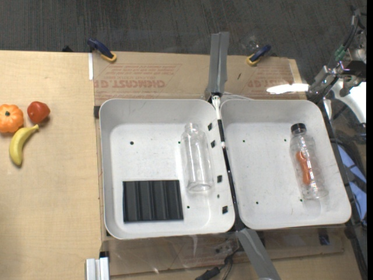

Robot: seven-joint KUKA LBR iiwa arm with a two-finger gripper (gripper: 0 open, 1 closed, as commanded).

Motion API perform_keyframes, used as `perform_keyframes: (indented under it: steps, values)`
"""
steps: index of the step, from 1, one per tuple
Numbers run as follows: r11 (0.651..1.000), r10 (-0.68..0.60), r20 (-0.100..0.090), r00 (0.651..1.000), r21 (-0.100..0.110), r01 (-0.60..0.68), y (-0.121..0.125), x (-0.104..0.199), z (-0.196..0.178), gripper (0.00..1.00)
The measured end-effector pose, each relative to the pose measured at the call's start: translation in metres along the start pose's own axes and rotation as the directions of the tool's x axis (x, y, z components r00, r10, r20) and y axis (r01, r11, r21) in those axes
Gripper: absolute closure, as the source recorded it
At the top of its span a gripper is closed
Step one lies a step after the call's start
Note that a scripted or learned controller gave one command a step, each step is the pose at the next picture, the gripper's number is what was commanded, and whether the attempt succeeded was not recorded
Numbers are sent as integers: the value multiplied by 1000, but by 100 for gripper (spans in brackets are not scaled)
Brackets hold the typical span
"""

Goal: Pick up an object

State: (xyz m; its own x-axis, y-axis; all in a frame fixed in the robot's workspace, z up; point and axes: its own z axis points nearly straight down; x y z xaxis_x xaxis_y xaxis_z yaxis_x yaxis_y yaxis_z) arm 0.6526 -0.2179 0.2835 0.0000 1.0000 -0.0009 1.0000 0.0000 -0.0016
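A clear empty plastic bottle [197,156] lies lengthwise near the right wall of the left bin [111,156]. A black ridged rectangular block [152,200] lies flat in that bin's near left part. In the right bin [256,174] lies a clear bottle with a black cap and an orange insert [306,163], close to its right wall. My gripper [328,79] hangs at the view's right edge, beyond the right bin's far right corner, away from all the objects and with nothing seen in it.
On the wooden table at the left lie an orange [9,119], a red fruit [38,111] and a banana [20,145]. Two clamps [102,49] [258,53] hold the cardboard behind the bins. A grey divider strip [217,63] runs between the bins.
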Motion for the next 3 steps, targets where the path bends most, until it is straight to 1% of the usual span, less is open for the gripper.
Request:
perform_keyframes:
  steps: [1,2,3]
  values:
    - [991,-132,0,991,1,132,-9,13,73,0]
    - [946,-324,0,946,-1,324,-6,16,87,0]
    - [914,-407,-2,914,-4,407,-65,-2,191,0]
